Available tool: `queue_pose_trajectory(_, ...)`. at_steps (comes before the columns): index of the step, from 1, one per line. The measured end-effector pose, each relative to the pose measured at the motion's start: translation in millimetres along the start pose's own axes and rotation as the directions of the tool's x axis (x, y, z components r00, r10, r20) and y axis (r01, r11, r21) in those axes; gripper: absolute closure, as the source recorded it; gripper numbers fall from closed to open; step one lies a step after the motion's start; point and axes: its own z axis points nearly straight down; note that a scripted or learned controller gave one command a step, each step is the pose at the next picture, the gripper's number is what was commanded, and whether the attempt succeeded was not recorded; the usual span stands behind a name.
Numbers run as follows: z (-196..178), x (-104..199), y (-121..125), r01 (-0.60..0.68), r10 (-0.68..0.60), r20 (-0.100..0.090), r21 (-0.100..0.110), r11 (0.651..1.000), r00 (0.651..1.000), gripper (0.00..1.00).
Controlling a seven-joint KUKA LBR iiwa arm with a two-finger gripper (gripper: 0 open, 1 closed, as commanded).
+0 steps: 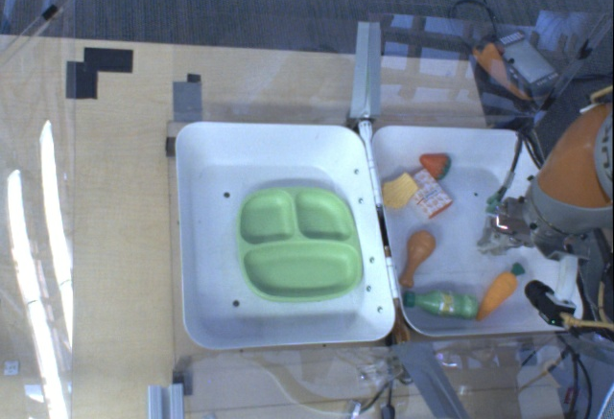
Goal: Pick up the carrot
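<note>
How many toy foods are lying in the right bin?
6: strawberry, cheese, small carton, drumstick, green bottle, carrot. The arm may hide more.

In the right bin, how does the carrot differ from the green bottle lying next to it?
The carrot is orange with a small green top; the green bottle has a yellow label. The carrot lies at a slant, its green top up toward the gripper, while the bottle lies nearly level along the bin's near wall. The carrot looks shorter than the bottle. Both lie flat in the right bin, almost touching.
</note>
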Motion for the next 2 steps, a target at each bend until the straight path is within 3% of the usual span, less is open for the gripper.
queue_pose_trajectory(1,-0.2,15.5,-3.4,-0.582,0.582,-0.004,-0.004,0.813,0.813,1.0)
queue_pose_trajectory(2,-94.9,92.3,-49.2,-0.634,0.634,0.004,0.011,0.773,0.773,1.0)
